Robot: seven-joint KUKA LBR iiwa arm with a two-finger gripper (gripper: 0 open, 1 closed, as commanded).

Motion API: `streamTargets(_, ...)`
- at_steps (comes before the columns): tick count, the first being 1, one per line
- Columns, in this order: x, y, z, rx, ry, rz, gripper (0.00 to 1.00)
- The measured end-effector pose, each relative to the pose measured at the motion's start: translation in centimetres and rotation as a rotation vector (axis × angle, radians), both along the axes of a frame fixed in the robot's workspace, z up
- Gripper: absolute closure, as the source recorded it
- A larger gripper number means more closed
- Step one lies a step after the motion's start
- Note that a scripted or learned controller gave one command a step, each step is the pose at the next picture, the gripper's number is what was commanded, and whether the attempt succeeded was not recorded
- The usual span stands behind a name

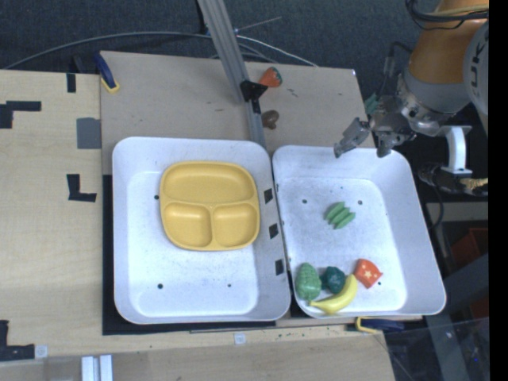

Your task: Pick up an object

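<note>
A single fixed camera looks down from above the worktop [198,86] at a slant, set back far enough to take in both white bins whole. The left bin [131,228] sits near the middle of the frame, the right bin [413,236] just beside it toward the right. The far edge of the worktop runs across the upper part of the frame, dark floor beyond it. The arm [444,54] enters at the upper right corner.
</note>
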State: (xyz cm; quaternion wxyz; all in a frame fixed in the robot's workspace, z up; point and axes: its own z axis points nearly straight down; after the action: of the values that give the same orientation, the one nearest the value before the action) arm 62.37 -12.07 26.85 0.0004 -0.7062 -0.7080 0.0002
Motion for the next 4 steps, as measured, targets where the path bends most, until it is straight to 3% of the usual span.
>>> streamTargets(1,0.0,0.0,0.0,0.0,0.0,0.0,0.0)
streamTargets(4,0.4,0.4,-18.0,-0.001,0.006,0.0,0.0)
